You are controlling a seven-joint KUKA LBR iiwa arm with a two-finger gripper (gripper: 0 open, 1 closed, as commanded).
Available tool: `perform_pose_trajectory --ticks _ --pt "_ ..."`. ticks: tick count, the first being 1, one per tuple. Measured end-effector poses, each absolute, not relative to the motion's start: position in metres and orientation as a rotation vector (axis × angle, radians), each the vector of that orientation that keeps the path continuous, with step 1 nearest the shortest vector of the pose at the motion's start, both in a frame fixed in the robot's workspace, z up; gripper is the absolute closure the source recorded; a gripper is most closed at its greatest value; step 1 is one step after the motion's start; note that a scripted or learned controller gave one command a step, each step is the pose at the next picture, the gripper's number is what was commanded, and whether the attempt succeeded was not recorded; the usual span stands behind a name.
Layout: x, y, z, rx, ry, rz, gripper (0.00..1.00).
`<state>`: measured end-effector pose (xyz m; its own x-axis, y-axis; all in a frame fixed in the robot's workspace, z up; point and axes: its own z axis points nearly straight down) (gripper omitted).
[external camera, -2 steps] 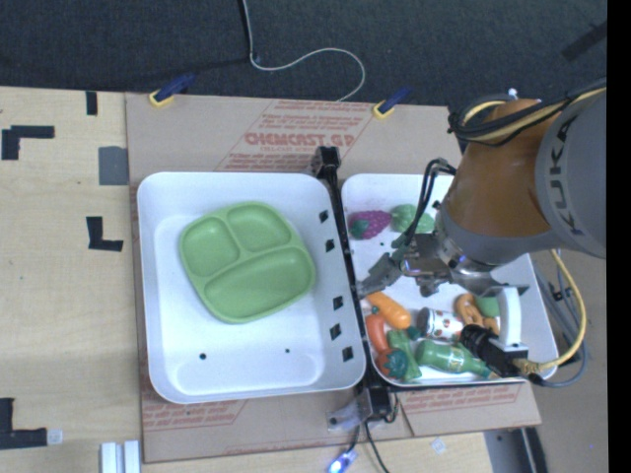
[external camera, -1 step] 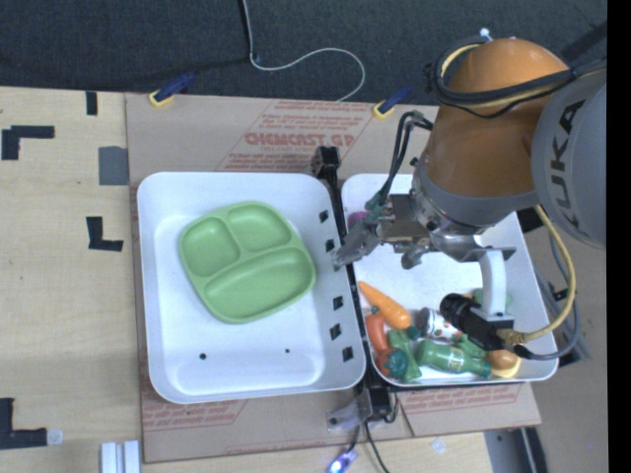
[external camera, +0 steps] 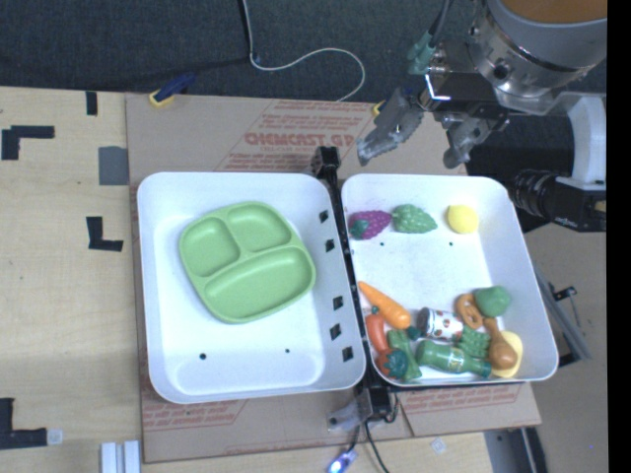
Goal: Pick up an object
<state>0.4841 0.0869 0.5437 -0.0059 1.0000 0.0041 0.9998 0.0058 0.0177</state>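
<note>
Nearest the camera, along the front wall of the right bin (external camera: 527,264), lies the crowd: an orange carrot (external camera: 385,305) slanting toward the divider between the two bins, a green bottle (external camera: 449,359) lying flat below it, a small figure-like toy (external camera: 441,324) just above the bottle, and a cluster of orange and green pieces (external camera: 490,313) pressed into the front right corner. These touch or overlap one another, so I judge any of them a poor first choice; my fingers would likely catch a neighbour.

Further back in the same bin, along its far wall, three things sit apart from each other: a purple grape bunch (external camera: 368,224) close to the divider, a green leafy piece (external camera: 413,219) just beside it, and a yellow lemon (external camera: 461,219) standing clear on its own, toward the right bin's far right corner.

Left of the right bin, the left bin (external camera: 163,294) holds a green divided plate (external camera: 247,261).

Farthest back, my end effector (external camera: 416,138) hangs above the cardboard on the counter (external camera: 59,294), just beyond the right bin's far wall, with its fingers (external camera: 385,138) spread apart and nothing between them. I have picked nothing yet; I judge this to be the approach step, before any descent.

The next move calls for choosing one target. The lemon looks the best bet, being isolated and close to me. I would need to come forward over the far wall, centre the open fingers either side of the lemon, descend to the bin floor, then close.
</note>
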Motion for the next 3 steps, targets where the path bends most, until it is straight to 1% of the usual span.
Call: perform_pose_trajectory --ticks 1,2,3 --pt "0.484 0.087 0.545 2.217 2.226 -0.003 1.00" --pt "0.482 0.134 0.414 2.222 2.233 -0.023 1.00" --pt "0.484 0.131 0.432 2.217 2.227 -0.006 1.00"
